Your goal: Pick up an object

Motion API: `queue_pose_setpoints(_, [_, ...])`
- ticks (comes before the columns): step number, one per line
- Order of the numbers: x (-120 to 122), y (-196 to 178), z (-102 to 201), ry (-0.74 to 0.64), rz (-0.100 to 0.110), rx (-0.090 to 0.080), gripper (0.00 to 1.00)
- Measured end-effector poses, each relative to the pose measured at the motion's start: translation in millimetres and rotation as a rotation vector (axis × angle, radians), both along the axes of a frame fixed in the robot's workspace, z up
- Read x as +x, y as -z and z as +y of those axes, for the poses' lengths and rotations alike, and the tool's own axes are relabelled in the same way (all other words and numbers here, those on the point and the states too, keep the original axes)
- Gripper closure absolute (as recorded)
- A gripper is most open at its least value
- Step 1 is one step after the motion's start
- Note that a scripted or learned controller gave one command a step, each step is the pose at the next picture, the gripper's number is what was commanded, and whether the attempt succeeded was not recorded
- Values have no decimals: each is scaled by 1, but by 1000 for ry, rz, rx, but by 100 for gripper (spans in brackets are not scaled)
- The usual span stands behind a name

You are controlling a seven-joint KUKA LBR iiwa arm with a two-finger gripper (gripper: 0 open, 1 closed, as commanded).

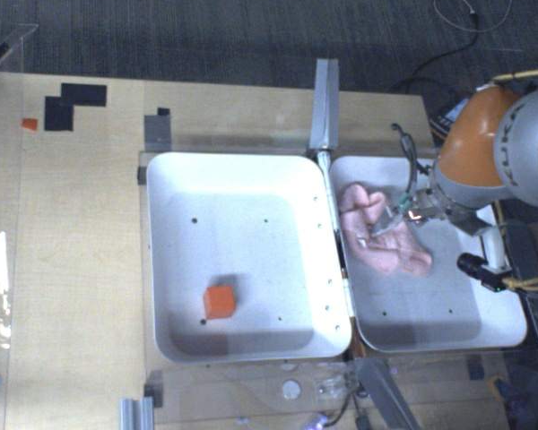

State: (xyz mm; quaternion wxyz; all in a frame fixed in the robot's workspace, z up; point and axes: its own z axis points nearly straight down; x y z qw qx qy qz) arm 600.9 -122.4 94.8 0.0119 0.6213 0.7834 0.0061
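The hand (387,225) was down in the right bin (448,316), its metal tips resting on a crumpled pink cloth (381,231). Whether the hand was spread or closed could not be told, nor whether any of the cloth was actually gripped, since the tips were small and blurred against the folds.

The worktop (72,267) was pale wood, with a few black blocks (70,104) near its far left corner and a small orange mark (30,124) just beside them. Beyond its far edge lay dark carpeted floor (206,16), where a thin cable (471,12) looped at the upper right. Two shallow white bins sat side by side on the worktop, touching along a grey metal divider (324,106) that ran up between them. The left bin (233,177) held a small orange cube (220,302) toward its near left part, well apart from everything else.

The pink cloth lay in the far left part of the right bin, close to the wall shared with the left bin, bunched up and stretching diagonally toward the bin's middle.

The arm (520,150) came in from the right, its orange band (475,146) above the wrist sitting over the bin's far right corner, and the wrist angled down and leftward to the cloth.
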Motion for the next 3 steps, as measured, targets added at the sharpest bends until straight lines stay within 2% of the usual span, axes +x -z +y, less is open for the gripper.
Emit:
queue_pose_setpoints(1, [9, -35, 15, -198, 16, 0, 0])
queue_pose_setpoints(2, [-11, 2, -13, -282, 8, -3, 0])
queue_pose_setpoints(3, [9, 1, -65, -572, 10, -11, 0])
